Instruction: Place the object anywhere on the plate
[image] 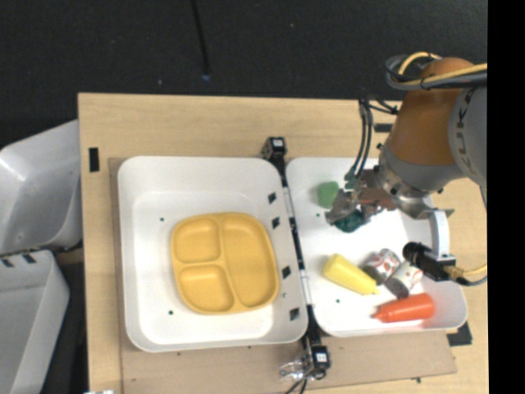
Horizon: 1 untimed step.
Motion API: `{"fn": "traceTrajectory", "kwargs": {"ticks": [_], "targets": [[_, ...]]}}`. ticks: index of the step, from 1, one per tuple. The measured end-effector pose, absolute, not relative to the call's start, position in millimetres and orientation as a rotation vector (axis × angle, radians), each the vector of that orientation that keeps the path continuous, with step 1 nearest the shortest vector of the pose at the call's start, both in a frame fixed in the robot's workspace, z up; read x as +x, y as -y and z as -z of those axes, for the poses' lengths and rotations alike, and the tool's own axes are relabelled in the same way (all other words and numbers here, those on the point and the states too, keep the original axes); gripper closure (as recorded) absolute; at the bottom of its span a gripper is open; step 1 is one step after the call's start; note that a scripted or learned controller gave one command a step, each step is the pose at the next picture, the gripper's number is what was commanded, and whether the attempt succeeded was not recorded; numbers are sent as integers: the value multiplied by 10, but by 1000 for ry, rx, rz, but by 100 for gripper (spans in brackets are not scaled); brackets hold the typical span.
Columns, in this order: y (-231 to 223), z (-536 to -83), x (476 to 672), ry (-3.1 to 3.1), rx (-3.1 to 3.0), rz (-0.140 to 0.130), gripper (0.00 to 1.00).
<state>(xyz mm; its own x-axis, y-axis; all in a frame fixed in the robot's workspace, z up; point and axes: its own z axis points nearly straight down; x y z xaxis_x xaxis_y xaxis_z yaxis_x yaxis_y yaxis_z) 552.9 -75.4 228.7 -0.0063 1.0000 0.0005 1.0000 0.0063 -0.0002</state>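
A yellow plate (pixel 223 263) with three compartments lies in the left bin (pixel 139 220), with nothing on it. My gripper (pixel 344 212) hangs low over the upper left part of the right bin (pixel 308 187). It is right beside a dark teal object (pixel 355 222) and just below a light green object (pixel 328 193). The gripper's body hides part of the teal object, and I cannot make out whether anything is held.
Further down in the right bin lie a yellow oblong object (pixel 350 275), a small red and silver can (pixel 384 263) and an orange-red carrot-like object (pixel 404 309). The arm (pixel 426 138) spans the bin's upper right side.
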Motion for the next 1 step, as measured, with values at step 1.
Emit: {"fn": "traceTrajectory", "kwargs": {"ticks": [1], "targets": [[247,-2421,5423,2229,-2212,3,100]]}}
